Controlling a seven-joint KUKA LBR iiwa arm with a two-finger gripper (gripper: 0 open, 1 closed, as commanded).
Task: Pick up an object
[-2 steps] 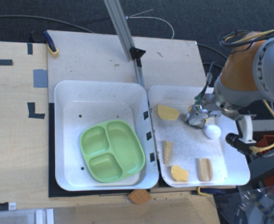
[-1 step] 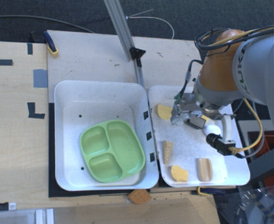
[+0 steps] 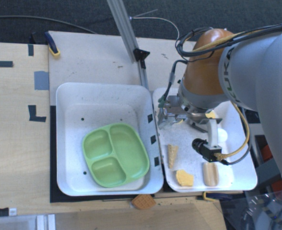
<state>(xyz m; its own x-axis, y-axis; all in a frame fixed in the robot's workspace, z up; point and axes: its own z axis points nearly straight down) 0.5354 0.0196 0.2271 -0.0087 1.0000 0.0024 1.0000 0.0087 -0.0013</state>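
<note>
Orange-banded wrist sits low over the right bin (image 3: 237, 178), my gripper (image 3: 166, 115) near its upper-left corner, close to the wall shared with the left bin (image 3: 64, 143). Grip state: cannot tell, the wrist body blocks it. Nothing visibly held.

Candidates sit below my tool, toward the bin's near edge: a tan cone-shaped piece (image 3: 172, 155), a yellow chunk (image 3: 184, 178), a beige roll (image 3: 210, 173). A green divided plate (image 3: 115, 154) lies left, across the wall.

Risks, my guess:
- closing here grabs air, since the pieces are well apart from my tool
- scraping the bin wall
- the small cone tipping or skidding away on contact
</note>
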